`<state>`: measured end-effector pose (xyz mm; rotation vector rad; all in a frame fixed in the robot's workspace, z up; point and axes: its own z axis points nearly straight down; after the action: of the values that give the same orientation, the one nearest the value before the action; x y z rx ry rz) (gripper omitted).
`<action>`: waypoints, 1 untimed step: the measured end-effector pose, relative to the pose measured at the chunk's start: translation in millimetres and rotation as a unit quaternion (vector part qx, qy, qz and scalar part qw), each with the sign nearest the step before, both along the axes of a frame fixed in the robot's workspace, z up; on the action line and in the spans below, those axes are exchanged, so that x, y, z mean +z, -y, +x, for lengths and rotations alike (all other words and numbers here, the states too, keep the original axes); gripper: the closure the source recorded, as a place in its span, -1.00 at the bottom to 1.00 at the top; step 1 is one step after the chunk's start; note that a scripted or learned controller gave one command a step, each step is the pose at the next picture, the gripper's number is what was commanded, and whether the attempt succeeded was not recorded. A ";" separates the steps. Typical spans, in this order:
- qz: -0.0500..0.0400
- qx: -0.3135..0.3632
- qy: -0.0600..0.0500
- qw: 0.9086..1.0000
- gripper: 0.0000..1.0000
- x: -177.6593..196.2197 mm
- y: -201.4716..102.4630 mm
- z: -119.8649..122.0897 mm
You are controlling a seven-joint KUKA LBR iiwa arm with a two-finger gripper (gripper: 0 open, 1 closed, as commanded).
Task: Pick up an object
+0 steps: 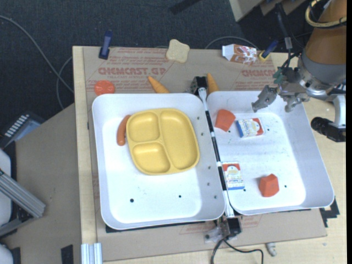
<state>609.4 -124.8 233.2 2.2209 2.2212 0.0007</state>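
My gripper (276, 102) hangs over the far edge of the right bin (308, 147), open, with nothing between its fingers. Just below and left of it lies a small white and blue carton (250, 127), with an orange-red wedge (224, 120) beside that. A second small carton (232, 176) rests against the right bin's left wall. A red block (269, 185) sits near the front of the same bin.
The left bin (110, 180) holds a yellow divided plate (162, 141) and a sausage (121, 131) at its left. Behind the bins lie a bread slice (177, 50), a carrot (158, 84), an orange disc (103, 87), a blue pen (105, 44) and a carton (240, 53).
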 end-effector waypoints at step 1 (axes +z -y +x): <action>0.001 0.000 -0.002 1.000 -1.00 -110.9 -21.4 46.1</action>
<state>655.5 -103.5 122.3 2.2234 2.2245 -0.0029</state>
